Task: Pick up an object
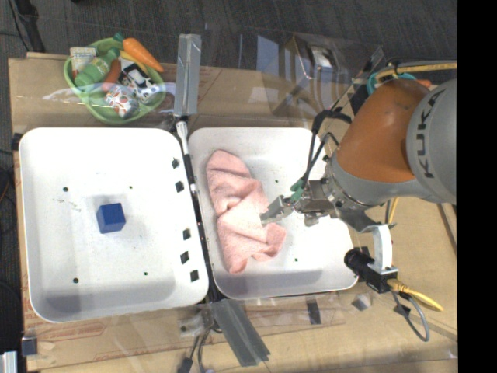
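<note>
The bench (256, 84) carries two shallow white bins side by side, with a clutter of items at its far left corner. The left bin (46, 231) sits toward the bench's left edge and the right bin (311, 274) toward its right edge, their inner walls touching along a seam with black clips. The arm (388, 142), grey with a broad orange band, reaches in from the right and hangs over the right edge of the right bin. A pink cloth (239, 212), crumpled and folded on itself, lies in the left half of the right bin, running from near the far wall toward the near wall. The end effector (273, 208) points left, its tips just at the cloth's right edge, touching or very nearly so; how far its tips stand apart cannot be told, and no fabric shows lifted between them. A green bowl (116, 111) at the bench's far left corner holds small toys, among them an orange carrot (140, 51). A small blue cube (111, 217) rests alone near the middle of the left bin.
</note>
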{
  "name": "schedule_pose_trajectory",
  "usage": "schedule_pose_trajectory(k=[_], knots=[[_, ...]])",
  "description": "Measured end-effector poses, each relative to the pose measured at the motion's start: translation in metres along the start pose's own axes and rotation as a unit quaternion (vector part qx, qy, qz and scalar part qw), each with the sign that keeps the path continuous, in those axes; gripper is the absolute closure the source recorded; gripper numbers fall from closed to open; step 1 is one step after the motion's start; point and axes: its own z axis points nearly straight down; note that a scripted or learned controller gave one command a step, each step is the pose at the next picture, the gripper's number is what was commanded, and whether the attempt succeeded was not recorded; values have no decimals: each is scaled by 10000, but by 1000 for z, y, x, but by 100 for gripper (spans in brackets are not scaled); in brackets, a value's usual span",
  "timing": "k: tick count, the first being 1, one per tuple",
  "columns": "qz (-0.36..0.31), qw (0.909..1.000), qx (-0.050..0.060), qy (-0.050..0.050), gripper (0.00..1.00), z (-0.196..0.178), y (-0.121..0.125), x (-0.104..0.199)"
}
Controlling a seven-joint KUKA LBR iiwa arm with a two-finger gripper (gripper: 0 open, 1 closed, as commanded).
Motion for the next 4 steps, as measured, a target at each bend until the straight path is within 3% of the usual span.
schedule_pose_trajectory(k=[1,2,3,4], knots=[[119,9999,5,3,0,118,51,-40],[6,10000,-40,2,0,147,43,-31],[-17,10000,-20,12,100,140,44,-30],[-1032,9947,-19,-11,100,-10,81,31]])
